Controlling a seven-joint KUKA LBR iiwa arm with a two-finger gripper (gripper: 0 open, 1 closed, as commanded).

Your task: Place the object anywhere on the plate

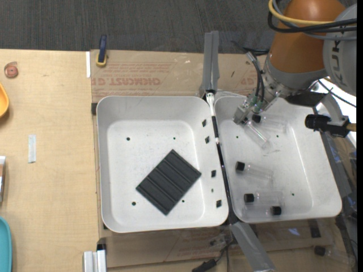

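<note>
Dark ribbed plate (169, 182) in left bin (108, 152), pincer (245, 115) over right bin (317, 203), grip unclear

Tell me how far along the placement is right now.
Nothing sits on the dark ribbed plate in the left bin yet. The gripper is low over the right bin, near clear vials with black caps; whether it grips one is unclear. Carrying and placing remain.
</note>
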